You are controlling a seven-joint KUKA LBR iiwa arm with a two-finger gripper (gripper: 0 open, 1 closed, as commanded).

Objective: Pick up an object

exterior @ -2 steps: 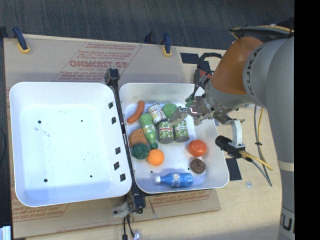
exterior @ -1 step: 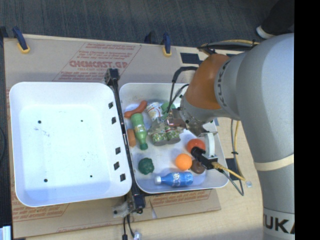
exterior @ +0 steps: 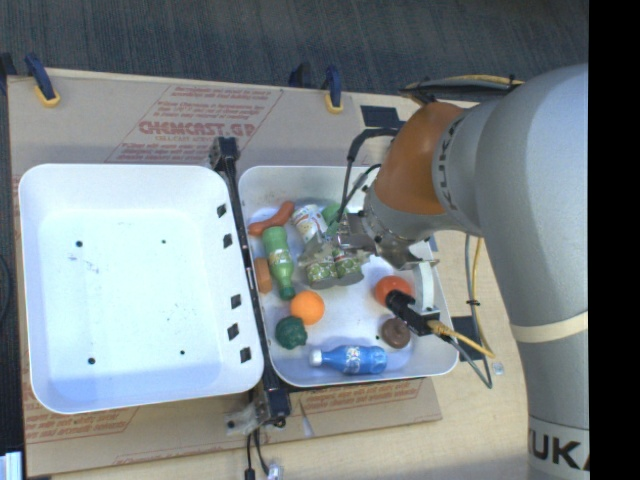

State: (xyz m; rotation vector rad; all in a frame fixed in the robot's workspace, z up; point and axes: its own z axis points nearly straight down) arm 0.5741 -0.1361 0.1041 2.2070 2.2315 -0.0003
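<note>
- Bench surface: brown printed cardboard sheet (exterior: pixel 200 118) clipped at its far edge, bearing two shallow white bins side by side; dark ribbed flooring beyond.
- Left bin (exterior: pixel 40 268): bare white floor with a few small dark specks.
- Right bin (exterior: pixel 440 363): holds all the candidate objects, crowded toward its left and middle.
- Contents, far to near: orange carrot-like piece (exterior: pixel 272 218); green bottle (exterior: pixel 279 260) lying along the left wall; small printed can (exterior: pixel 307 221); clear packet of green bits (exterior: pixel 332 266); orange ball (exterior: pixel 307 307); dark green lump (exterior: pixel 291 333); blue bottle (exterior: pixel 352 359) lying on its side near the front wall; red-orange round item (exterior: pixel 392 289); brown disc (exterior: pixel 396 334).
- Arm: grey with an orange band, reaching in from the right, wrist low over the middle of the right bin.
- Gripper (exterior: pixel 345 240): lies just above the clear packet, beside the can; whether it is open or closed on anything cannot be told, as the wrist and cabling mask it.
- Risk, judged: the packet looks slack and slippery, so a pinch may catch film alone and slide off.
- Risk, judged: the can and green bottle sit close by; a descent slightly off may nudge them or trap two items.
- Risk, judged: loose cables (exterior: pixel 470 343) trail near the bin's right rim and could snag on lifting.
</note>
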